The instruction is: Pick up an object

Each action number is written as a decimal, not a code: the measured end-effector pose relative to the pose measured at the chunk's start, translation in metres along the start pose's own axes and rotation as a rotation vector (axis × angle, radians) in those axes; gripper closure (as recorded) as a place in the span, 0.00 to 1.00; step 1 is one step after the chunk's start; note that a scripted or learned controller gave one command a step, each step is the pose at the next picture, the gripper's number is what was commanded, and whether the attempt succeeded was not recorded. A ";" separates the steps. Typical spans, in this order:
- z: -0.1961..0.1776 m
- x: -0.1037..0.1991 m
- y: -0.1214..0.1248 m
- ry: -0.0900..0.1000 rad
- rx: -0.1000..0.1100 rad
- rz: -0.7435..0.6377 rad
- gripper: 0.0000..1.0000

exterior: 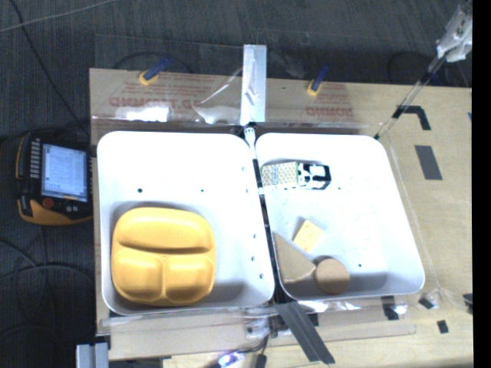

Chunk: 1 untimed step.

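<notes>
Yellow foam block (pixel 163 253) alone; three objects in right bin (pixel 399 205).

Small patterned item (pixel 295 175) at back of right bin (pixel 399 205) — print too small to read, kind unclear. Brown wedge (pixel 295 265) and round tan piece (pixel 332 274) at right bin's front wall — lower edges hidden behind rim. Pale shape (pixel 456 33) at top right — cut off by frame edge, blurred, cannot tell what. Handheld screen (pixel 64 171) at left — display text illegible. Metal bracket (pixel 311 340) at bottom — cropped by frame edge.
</notes>
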State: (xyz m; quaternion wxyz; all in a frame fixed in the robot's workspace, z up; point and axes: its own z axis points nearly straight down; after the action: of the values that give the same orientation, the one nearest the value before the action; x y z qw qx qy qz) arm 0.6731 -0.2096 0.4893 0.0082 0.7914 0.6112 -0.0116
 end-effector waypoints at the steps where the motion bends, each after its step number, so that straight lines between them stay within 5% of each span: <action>1: -0.009 0.001 0.001 -0.004 0.000 -0.001 1.00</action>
State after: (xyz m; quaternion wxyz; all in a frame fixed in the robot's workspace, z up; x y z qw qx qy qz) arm 0.6739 -0.2087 0.4985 0.0093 0.7910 0.6117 -0.0132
